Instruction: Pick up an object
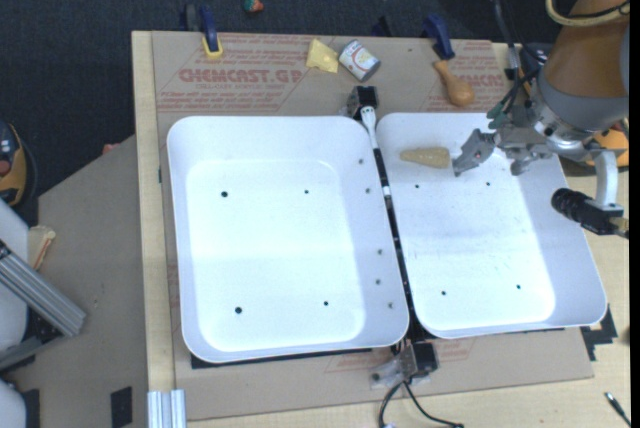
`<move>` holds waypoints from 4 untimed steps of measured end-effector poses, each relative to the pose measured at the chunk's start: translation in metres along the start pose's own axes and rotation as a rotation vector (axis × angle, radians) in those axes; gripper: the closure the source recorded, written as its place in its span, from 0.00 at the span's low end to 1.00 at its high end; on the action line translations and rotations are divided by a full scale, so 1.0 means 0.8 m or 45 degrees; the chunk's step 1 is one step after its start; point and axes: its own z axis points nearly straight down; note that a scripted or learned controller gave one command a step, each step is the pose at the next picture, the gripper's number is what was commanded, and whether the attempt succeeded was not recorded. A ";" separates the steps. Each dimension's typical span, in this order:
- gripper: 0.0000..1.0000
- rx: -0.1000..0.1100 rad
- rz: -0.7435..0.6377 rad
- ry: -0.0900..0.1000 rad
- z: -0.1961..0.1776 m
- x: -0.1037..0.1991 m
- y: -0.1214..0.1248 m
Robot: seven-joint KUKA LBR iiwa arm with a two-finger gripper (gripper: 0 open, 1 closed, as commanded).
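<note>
The tool (pixel 495 154) hangs over the far part of the right bin (pixel 520 306), its two grey fingers (pixel 470 154) spread apart with nothing between them. The left-hand finger reaches toward a tan, elongated object (pixel 425 157) that lies on the bin floor near the far rim; the fingertip is just beside the object's right end, and whether they touch cannot be told. Above the tool the arm (pixel 590 46) rises, grey at the wrist and orange above, coming in from the right.

The left bin (pixel 200 246) sits alongside, the two rims meeting along a dark seam. Beyond the bins, on the table's (pixel 250 74) cardboard surface, lie a brown pear-shaped wooden piece (pixel 455 84) near the right bin's far edge, a small white-and-dark box (pixel 359 60), and a yellow wedge (pixel 322 57) just beside it. Blue clamps (pixel 209 28) grip the far edge of the table. On the dark carpet beyond rests a small multicoloured item (pixel 254 4).
</note>
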 end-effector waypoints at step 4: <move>1.00 -0.015 0.008 -0.010 -0.308 -0.111 -0.107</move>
